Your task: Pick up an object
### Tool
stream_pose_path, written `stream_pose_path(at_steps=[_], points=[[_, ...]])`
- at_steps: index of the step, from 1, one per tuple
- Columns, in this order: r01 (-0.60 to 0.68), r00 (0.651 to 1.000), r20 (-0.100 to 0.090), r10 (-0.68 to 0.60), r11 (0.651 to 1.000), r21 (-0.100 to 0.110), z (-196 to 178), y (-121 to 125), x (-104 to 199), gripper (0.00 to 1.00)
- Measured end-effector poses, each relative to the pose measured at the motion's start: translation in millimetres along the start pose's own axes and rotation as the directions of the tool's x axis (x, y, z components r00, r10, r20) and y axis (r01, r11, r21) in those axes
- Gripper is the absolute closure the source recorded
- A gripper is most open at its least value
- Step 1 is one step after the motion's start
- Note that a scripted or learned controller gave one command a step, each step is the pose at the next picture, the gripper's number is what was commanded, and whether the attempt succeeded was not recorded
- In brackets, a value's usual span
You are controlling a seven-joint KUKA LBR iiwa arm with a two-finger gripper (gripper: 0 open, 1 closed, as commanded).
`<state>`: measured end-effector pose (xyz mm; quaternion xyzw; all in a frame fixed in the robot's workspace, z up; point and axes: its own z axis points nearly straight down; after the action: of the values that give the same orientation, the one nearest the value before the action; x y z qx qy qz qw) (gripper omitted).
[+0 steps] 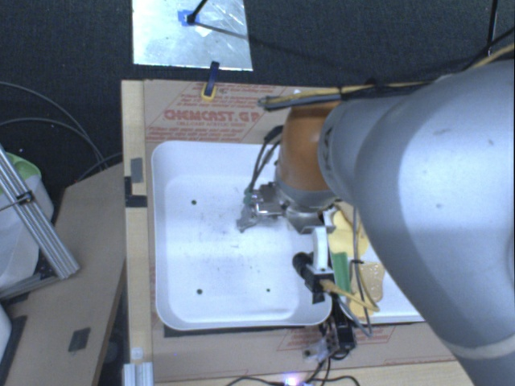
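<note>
arm (418, 207): enters from 3 o'clock, wrist angled down over left bin (173, 296) right side
gripper (251, 211): near bin centre; finger state can't tell
objects: yellow and green items (348, 252) in right bin, at 4 o'clock of wrist
room: left bin floor open toward 9 o'clock

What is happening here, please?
A grey robot arm reaches in from the right over two white bins. Its hand is low over the left bin, near the bin's right side. Nothing can be seen in the hand, and its fingers are too small to tell apart. By the wall between the two bins there are some yellow and green things, partly hidden by the arm. The pick is not yet done, as far as the picture shows.
</note>
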<state>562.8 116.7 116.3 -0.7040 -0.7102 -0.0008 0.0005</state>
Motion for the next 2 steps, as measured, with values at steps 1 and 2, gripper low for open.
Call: stream_pose_path(at_steps=[1,2], points=[[0.007,1.0,-0.004,-0.007,1.0,0.005,34,-51,127,0.0],[-0.005,1.0,-0.003,0.004,1.0,-0.017,-86,22,118,0.0]])
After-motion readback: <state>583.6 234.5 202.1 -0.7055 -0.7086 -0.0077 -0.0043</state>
